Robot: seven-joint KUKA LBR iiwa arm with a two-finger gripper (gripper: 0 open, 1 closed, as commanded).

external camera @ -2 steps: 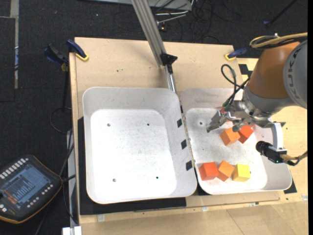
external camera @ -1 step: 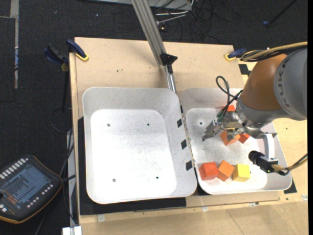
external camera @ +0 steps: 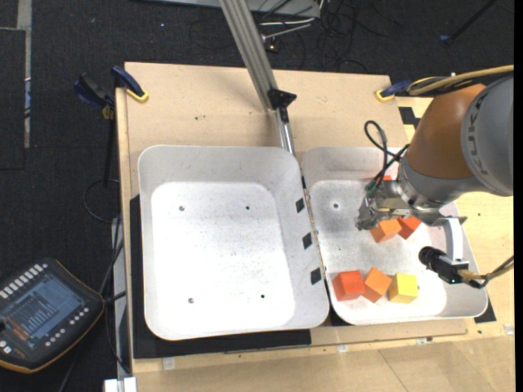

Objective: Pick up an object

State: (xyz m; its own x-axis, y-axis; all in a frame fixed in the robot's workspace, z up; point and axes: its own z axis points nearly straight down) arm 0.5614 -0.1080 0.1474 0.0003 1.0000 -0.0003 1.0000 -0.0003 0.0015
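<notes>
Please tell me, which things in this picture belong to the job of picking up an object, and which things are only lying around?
Belong to the job:
- end effector
- orange blocks under the end effector
- red-orange block
- orange block
- yellow block
- right bin that holds the blocks

Only lying around:
- left bin
- handheld control pendant
- blue clamps

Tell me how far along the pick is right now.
Done: the arm has reached into the right bin, and the gripper is low beside two orange blocks near the bin's middle. In hand: nothing visibly held; its grip state isn't readable. Left: secure a block and lift it. Three more blocks, two orange and one yellow, sit untouched near the front wall.
</notes>
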